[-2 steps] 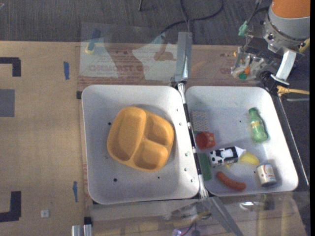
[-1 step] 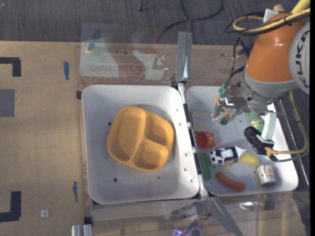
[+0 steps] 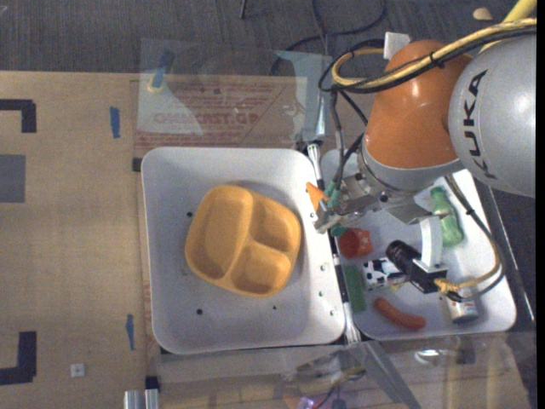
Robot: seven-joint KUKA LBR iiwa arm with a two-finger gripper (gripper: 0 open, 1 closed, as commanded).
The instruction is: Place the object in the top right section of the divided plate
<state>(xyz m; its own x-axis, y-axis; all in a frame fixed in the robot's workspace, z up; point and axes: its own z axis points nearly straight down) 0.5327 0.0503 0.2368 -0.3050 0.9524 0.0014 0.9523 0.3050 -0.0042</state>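
Note:
The yellow divided plate [image 3: 243, 239] lies in the left white bin [image 3: 170, 313], with its three sections bare. My gripper [image 3: 326, 207] hangs over the rim between the two bins, just right of the plate's upper right section. It is shut on a small orange toy carrot [image 3: 315, 192] with a green top, whose orange tip pokes out to the left. The arm's grey and orange wrist [image 3: 417, 118] covers the upper part of the right bin.
The right bin [image 3: 502, 313] holds a red toy [image 3: 355, 243], a black-and-white cow-patterned toy [image 3: 375, 271], a red sausage [image 3: 400, 313], a green piece [image 3: 444, 216], a green bar [image 3: 353, 284] and a silver can [image 3: 461, 307]. A clear sheet [image 3: 221, 100] lies behind the left bin.

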